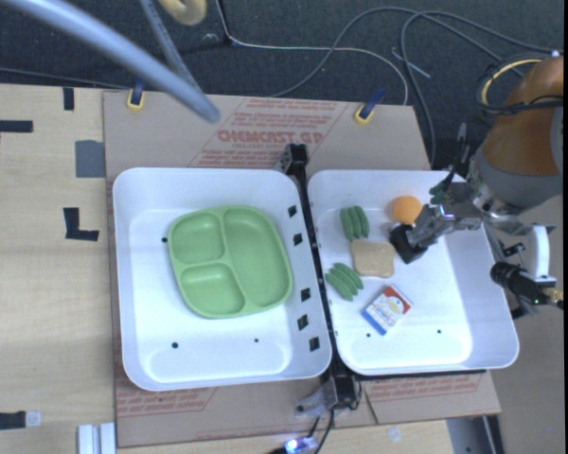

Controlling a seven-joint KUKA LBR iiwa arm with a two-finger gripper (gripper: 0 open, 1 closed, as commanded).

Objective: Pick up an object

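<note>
My gripper (407, 244) reaches in from the right over the right bin (454, 339). Its dark fingertips hang just right of a beige block (372, 258) and below an orange ball (406, 208). A ridged green piece (354, 222) lies at the bin's upper left, and a second green piece (344, 279) lies lower down. A small white carton with red and blue print (386, 309) rests near the bin's middle. Nothing shows between the fingertips.
The left bin (142, 348) holds a green divided plate (230, 260). A black divider (308, 253) runs between the bins. Cables trail over the dark floor behind the bench, and a grey pole (95, 36) crosses the upper left.
</note>
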